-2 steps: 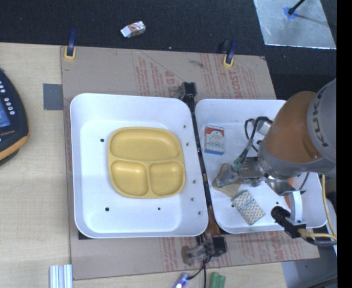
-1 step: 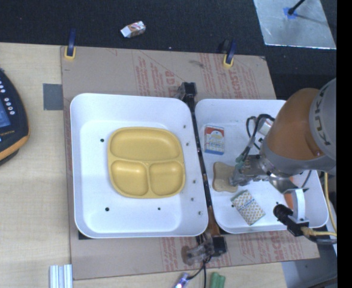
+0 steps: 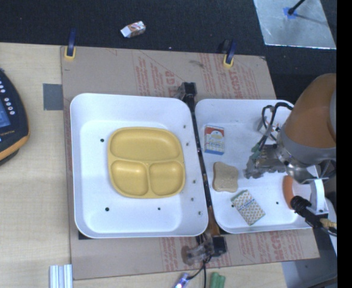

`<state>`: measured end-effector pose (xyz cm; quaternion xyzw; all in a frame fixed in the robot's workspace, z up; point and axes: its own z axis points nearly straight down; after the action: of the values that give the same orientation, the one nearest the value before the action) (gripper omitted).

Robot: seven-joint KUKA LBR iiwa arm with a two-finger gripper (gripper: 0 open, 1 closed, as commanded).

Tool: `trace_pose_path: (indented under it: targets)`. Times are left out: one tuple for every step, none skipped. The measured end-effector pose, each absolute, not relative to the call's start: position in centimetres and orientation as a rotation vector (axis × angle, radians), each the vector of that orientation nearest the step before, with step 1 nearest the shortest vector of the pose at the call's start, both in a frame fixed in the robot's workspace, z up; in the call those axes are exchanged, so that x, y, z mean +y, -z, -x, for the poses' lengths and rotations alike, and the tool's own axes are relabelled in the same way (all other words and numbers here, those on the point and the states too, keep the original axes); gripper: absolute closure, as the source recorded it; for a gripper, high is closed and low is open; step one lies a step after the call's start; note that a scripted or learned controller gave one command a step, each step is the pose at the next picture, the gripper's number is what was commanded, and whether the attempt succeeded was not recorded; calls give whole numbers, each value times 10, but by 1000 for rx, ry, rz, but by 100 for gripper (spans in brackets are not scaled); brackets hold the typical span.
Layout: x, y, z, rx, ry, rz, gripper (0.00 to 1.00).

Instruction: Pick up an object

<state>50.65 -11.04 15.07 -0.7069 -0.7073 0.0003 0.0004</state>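
Over the right bin (image 3: 223, 108), hovering low near its right side: end effector (image 3: 256, 165), hanging just beside the tan sponge-like block (image 3: 225, 177); finger state impossible to tell.

Lying in that same bin: small red-and-white packet (image 3: 214, 140) toward the back, checkered pouch (image 3: 248, 207) near the front, orange object (image 3: 288, 189) partly hidden under the arm.

Sitting in the left bin (image 3: 86, 161): yellow plate with 3 compartments (image 3: 146, 161).

Resting at the bench's (image 3: 26, 221) left edge: teach pendant (image 3: 0, 122).
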Motion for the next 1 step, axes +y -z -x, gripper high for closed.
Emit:
trace_pose_path:
  targets:
    - [-111,-161,-507,-2223,-1,2219,100]
